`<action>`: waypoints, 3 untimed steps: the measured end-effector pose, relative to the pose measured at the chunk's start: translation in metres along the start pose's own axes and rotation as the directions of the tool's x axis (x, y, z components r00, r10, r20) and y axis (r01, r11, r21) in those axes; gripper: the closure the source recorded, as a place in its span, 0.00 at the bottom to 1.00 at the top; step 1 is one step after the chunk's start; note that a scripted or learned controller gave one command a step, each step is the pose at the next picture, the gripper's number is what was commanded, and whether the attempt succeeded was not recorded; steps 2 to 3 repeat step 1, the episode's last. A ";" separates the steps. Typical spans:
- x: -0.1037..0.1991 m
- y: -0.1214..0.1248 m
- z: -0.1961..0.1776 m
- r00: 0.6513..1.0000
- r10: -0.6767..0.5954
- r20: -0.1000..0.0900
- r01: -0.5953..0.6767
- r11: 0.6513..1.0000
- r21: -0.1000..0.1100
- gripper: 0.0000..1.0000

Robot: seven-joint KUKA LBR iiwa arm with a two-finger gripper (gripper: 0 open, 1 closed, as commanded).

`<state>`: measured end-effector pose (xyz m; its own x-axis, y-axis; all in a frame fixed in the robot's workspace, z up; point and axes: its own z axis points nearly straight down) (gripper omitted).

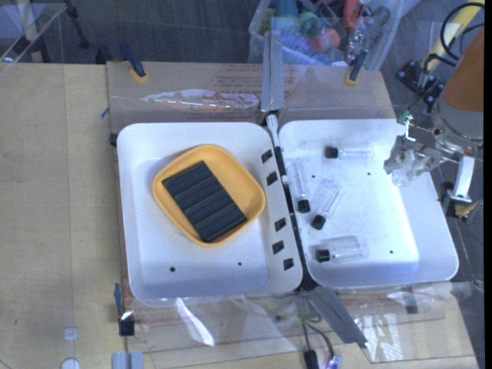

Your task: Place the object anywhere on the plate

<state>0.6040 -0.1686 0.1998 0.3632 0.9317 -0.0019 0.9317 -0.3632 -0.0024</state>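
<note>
A yellow square plate (167, 181) lies in the left bin (138, 267), turned at an angle. On its middle rests a black ribbed rectangular block (204, 200). Several clear vials with black caps lie loose in the right bin (430, 260): one near the back (347, 152), one by the divider (297, 181), one in the middle (326, 200) and one near the front (343, 249). My gripper (401, 164) hangs over the right bin's far right side, apart from the vials on the floor. Something pale and translucent shows at its tip, too blurred to identify.
A divider with black clips (275, 198) separates the two bins. Behind the bench stands a clear tub of coloured toys (330, 14). Cables and arm hardware (453, 183) crowd the right bin's outer edge.
</note>
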 end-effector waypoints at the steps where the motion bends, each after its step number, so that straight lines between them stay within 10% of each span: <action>1: 0.000 0.000 0.000 1.000 0.000 0.000 0.000 1.000 0.000 0.00; 3: 0.000 0.000 0.000 1.000 0.000 0.000 0.000 1.000 0.000 0.00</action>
